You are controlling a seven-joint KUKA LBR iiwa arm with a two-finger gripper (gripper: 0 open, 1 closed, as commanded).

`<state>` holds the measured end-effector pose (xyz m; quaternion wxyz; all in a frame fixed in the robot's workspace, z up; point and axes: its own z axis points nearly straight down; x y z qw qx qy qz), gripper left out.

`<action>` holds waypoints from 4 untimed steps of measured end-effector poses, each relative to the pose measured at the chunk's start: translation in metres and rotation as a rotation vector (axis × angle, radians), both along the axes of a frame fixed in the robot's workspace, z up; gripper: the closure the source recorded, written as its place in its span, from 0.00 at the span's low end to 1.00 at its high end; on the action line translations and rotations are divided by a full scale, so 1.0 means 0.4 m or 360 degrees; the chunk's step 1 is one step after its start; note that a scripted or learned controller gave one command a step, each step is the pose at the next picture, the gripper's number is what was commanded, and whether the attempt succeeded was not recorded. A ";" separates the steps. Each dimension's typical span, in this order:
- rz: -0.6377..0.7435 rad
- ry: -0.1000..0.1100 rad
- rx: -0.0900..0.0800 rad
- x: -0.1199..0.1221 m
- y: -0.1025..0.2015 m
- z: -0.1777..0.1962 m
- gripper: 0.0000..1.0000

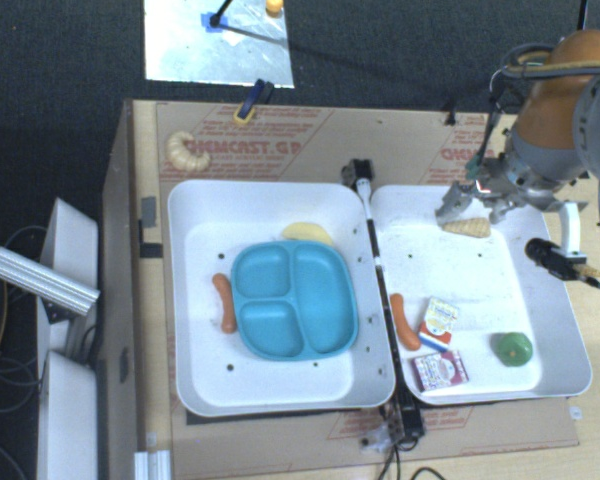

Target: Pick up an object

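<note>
Gripper (pixel 477 200) hangs low over the far edge of the right bin (pixel 570 368), with a tan wedge-shaped piece (pixel 467 228) just below it; whether it grips the piece I cannot tell. This looks like the grasp step, and the next move calls for a straight lift to prove the hold. Nearer in the same bin lie a sausage (pixel 404 323), two small packets (pixel 439 343) and a green fruit (pixel 513 348). A blue divided tray (pixel 293 298) sits in the left bin (pixel 195 268), cardboard beneath both, dark carpet beyond.
</note>
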<state>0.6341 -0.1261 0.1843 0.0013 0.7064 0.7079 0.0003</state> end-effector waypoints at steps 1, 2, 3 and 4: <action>0.0003 -0.0013 -0.0002 0.075 -0.087 -0.225 0.00; 0.0005 -0.0007 0.0007 0.095 -0.124 -0.234 0.00; 0.0000 -0.0004 0.0000 0.050 -0.169 -0.143 0.00; 0.0001 -0.0023 -0.0009 0.017 -0.205 -0.219 0.00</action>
